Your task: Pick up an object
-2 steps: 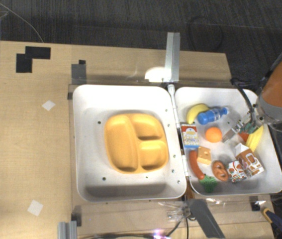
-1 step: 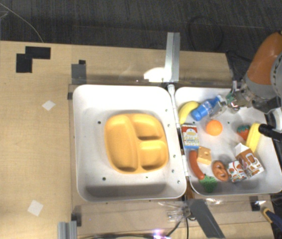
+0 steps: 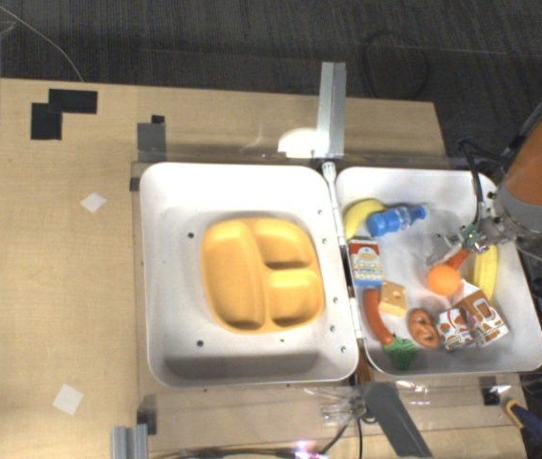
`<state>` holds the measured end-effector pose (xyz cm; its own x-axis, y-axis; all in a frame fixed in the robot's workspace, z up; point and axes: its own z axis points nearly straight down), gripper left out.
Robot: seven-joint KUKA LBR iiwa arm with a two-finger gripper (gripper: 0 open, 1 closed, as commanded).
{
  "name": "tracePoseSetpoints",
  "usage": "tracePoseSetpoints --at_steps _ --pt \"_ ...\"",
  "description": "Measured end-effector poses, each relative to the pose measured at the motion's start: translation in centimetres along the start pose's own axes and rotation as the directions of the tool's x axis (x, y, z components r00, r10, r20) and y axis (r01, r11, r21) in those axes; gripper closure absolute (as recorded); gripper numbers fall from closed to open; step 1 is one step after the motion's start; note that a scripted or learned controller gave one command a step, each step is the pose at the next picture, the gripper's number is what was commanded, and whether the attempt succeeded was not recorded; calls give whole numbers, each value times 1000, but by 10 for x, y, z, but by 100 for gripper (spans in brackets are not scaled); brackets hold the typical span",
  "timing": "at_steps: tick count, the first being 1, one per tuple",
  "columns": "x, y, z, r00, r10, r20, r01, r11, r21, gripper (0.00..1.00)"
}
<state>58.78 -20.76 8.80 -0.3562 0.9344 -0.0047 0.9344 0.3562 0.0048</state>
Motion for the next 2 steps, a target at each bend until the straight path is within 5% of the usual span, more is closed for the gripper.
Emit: tracePoseSetpoints --at_steps 1,2 --pt "0 4 -12 1000 -8 5 8 1000 -6 100" --pt "61 65 -81 982 189 -3 -189 982 1 100"
